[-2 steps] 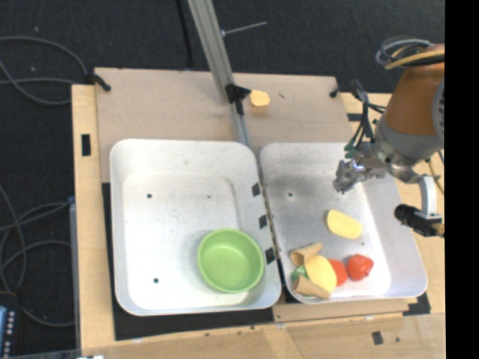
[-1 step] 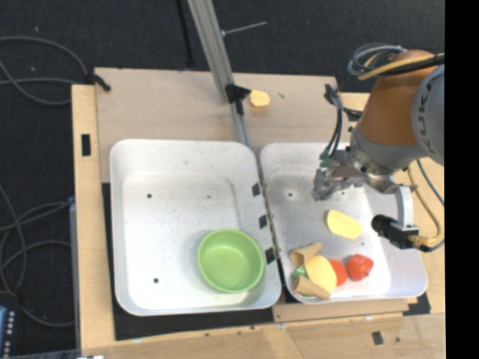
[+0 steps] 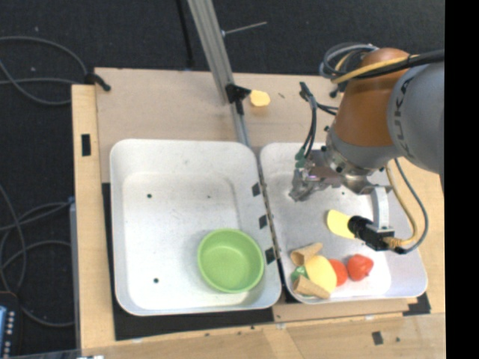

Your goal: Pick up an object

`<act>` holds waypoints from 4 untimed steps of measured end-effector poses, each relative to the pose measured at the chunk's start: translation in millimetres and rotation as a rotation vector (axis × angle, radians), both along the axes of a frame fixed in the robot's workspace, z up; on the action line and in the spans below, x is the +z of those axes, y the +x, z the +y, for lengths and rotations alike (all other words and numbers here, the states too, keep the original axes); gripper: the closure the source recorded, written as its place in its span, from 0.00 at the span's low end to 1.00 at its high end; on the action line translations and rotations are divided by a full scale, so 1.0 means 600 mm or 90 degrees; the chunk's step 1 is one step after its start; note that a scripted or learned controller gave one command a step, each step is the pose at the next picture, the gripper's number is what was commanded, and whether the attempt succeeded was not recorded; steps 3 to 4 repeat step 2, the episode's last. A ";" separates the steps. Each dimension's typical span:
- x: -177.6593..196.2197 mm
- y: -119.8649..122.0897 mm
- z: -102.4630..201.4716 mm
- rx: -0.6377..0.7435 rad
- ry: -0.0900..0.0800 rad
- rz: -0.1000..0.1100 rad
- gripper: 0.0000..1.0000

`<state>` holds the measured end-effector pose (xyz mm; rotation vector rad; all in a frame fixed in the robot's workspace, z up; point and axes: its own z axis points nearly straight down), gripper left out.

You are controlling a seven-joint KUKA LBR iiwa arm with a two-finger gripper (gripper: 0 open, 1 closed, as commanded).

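Two bins: a shallow white plastic left bin (image 3: 161, 200) and a shallow white plastic right bin (image 3: 404, 279) stand side by side, touching, on the pale brown wooden worktop (image 3: 157, 103).
Arm: the grey arm with orange band (image 3: 370, 107) hangs over the right bin.
Tool: the tool (image 3: 301, 189) points down over a bare part of the right bin's floor, near the wall next to the left bin.
Tool state: I cannot tell from this view if it is wide or narrow.
Nearest thing: a rounded yellow plastic piece (image 3: 337, 221) lies near the tool, to its lower right in the view, apart from it.
Toy group: below the tool in the view, at the bin's near wall, lie a yellow lemon-shaped toy (image 3: 322, 273), an upper tan cone-shaped toy (image 3: 307, 255) and a lower tan cone-shaped toy (image 3: 312, 288) touching it, and a red tomato-shaped toy (image 3: 360, 266) just beside.
Bowl: a round light green plastic bowl (image 3: 230, 260) stands upright in the left bin, to the tool's lower left.
Post: a slanted grey aluminium post (image 3: 213, 43) rises above the tool and to its left in the view, with a small yellow lump (image 3: 260, 98) on the worktop beside its foot.
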<state>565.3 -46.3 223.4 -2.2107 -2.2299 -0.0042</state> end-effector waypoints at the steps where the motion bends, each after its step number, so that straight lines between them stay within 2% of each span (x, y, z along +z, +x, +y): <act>1: 0.026 -0.018 0.086 0.000 0.000 -0.001 1.00; 2: 0.018 -0.059 0.178 -0.001 -0.001 0.001 1.00; 4: 0.018 -0.059 0.178 -0.001 -0.001 0.001 1.00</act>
